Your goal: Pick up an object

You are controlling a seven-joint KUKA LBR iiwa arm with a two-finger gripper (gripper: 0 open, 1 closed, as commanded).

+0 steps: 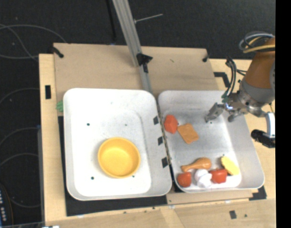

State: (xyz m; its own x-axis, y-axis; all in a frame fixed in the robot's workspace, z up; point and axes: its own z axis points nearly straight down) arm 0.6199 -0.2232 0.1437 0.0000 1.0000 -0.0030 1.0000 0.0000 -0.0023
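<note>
Orange and tan items are sitting in the right bin (240,148), & any of them could be your pick target. You're seeing a red-orange ball (170,124) lying near the bin's left wall, w/ a tan flat piece (188,133) just beside it, apparently touching. Along the near edge a cluster is crowding together: a tan drumstick-shaped piece (198,165), a red piece (184,178) at the corner, a white lump (201,178), another red piece (219,175) & a yellow piece (229,165) toward the right wall. They're touching or nearly so; exact contacts are hard to tell.

The end effector (222,113) is hanging over the far right part of that bin, well apart from the cluster & to the right of the ball. Its two fingers are standing apart, w/ nothing between them. You're seeing the arm (260,77) coming in from the right, orange band above the grey wrist.

The left bin (83,108) is holding a yellow bowl (118,157), upright, in its near half. Both bins are resting side by side on the counter (95,63), edges touching. A grey metal pole (128,25) is slanting across the far side of the counter, ending btwn the bins.
</note>
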